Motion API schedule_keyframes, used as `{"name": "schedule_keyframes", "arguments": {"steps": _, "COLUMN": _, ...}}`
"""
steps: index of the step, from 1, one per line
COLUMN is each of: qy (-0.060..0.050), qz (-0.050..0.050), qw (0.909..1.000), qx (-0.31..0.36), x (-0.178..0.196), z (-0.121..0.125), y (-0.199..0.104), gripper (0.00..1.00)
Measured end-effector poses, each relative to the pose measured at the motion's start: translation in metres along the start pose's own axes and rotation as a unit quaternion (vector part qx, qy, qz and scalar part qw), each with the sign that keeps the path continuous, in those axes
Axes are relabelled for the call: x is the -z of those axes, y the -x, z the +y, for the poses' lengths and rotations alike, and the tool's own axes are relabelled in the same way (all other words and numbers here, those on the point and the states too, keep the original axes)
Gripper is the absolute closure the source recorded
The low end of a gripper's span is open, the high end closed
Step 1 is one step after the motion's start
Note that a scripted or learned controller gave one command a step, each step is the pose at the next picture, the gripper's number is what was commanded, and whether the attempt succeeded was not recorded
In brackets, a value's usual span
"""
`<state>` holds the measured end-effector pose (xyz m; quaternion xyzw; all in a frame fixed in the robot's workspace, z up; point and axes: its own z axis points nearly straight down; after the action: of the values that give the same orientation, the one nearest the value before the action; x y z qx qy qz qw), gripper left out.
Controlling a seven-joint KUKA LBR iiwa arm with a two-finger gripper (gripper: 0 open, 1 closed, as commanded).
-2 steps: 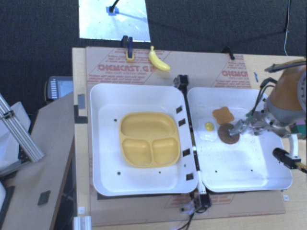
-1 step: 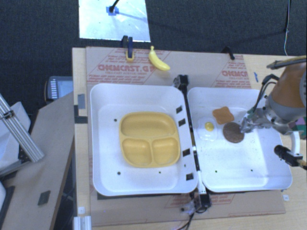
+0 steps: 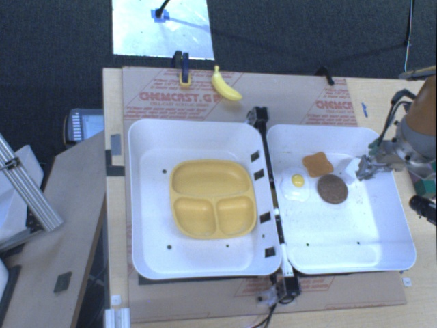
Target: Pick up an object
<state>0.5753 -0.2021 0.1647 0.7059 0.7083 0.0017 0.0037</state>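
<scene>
In the right bin (image 3: pixel 355 248) lie three small items: a tan toast-like piece (image 3: pixel 317 163), a fried egg toy (image 3: pixel 295 184) with a yellow yolk, and a round brown patty (image 3: pixel 333 188). My gripper (image 3: pixel 367 167) hangs over the right part of that bin, just right of the patty and toast. Nothing shows between its fingers. The grey arm with its orange band comes in from the right edge.
The left bin (image 3: pixel 147 183) holds a yellow divided plate (image 3: pixel 210 198). A toy banana (image 3: pixel 224 87) and a yellow clamp (image 3: pixel 184 70) lie on the board behind the bins. A black divider with clips (image 3: pixel 266 190) runs between the bins.
</scene>
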Motion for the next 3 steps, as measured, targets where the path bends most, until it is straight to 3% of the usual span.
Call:
{"name": "schedule_keyframes", "arguments": {"steps": 2, "qy": -0.001, "qz": 0.0, "qw": 1.0, "qx": 0.001, "x": 0.092, "z": 0.004, "y": 0.0, "gripper": 1.0}}
{"name": "schedule_keyframes", "arguments": {"steps": 3, "qy": -0.003, "qz": 0.002, "qw": 1.0, "qx": 0.003, "x": 0.081, "z": 0.017, "y": -0.046, "gripper": 1.0}}
